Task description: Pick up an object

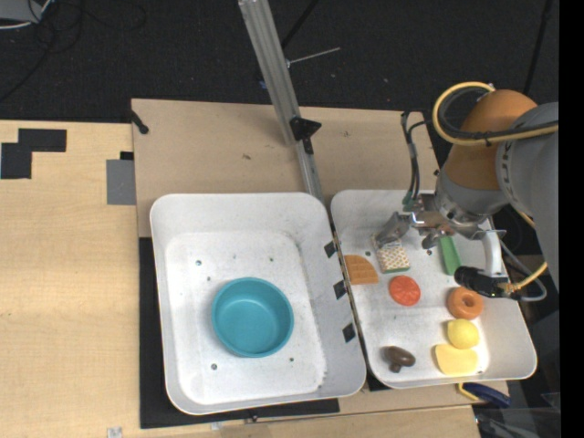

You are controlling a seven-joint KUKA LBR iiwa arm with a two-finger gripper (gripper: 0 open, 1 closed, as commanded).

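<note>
My gripper [410,238] hangs low over the far part of the right bin [511,359], open with nothing between its fingers. Just below its left finger lies a small checked, waffle-like piece [394,259]. A green stick [449,254] lies to the right of the fingers. Nearer the front are an orange square [361,270], a red tomato [404,290], an orange ring [465,304], a yellow lemon [463,333], a yellow wedge [454,359] and a brown lump [398,358].
The left bin [182,217] holds a teal bowl [253,316]. A slanted metal rail [278,71] runs from the back down to the gap between the bins. Cables loop around the arm's wrist [474,153] at the right.
</note>
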